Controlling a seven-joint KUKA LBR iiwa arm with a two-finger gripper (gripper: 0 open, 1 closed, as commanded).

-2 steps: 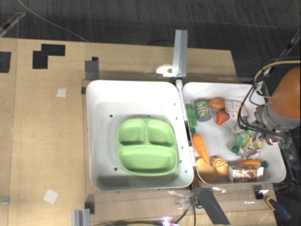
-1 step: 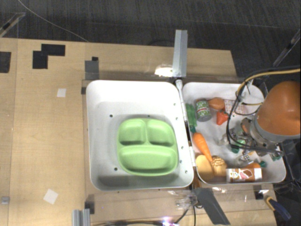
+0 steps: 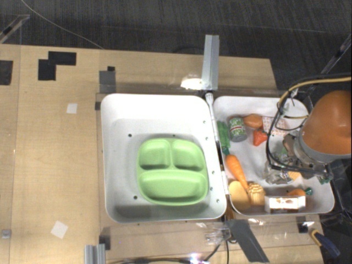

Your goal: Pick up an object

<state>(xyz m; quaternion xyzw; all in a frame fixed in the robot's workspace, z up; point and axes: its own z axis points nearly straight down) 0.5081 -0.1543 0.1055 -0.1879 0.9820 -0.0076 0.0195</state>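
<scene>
**K:** Over the right bin (image 3: pixel 220 110), camera view: arm's wrist with the orange band hangs above the far-right side, cables looping off it. Gripper (image 3: pixel 281 175) is low, near the bin floor. Can't tell how far the fingers are spread or whether anything sits between them; wrist and cables hide that.

**M:** Candidates?

**K:** All toy food, all in the right bin. Carrot (image 3: pixel 236 169) lies along the left wall, pointed end toward the front. Just in front of it, a tan rounded piece (image 3: pixel 238 192) touching a ridged yellow-brown piece (image 3: pixel 256 192). White box (image 3: pixel 285 203) lies flat by the front wall. Small can (image 3: pixel 237 128) and an orange rounded piece (image 3: pixel 253 121) sit toward the back, a red piece (image 3: pixel 259 138) beside them. Green strip (image 3: pixel 223 133) is tight against the left wall.

**M:** How do they handle?

**K:** My guess: hollow plastic, light, stiff, smooth skin, so slippery under hard pads. Not fragile. Carrot: grab across the thick middle, not the taper, or it squirts out. Box is easiest, flat parallel faces, pinch across the short width. Can would roll; take it across the diameter.

**M:** Left bin?

**K:** Left bin (image 3: pixel 118 147) carries a green divided tray (image 3: pixel 172 170). Wide and flat, poor pinch target except at its rim.
</scene>
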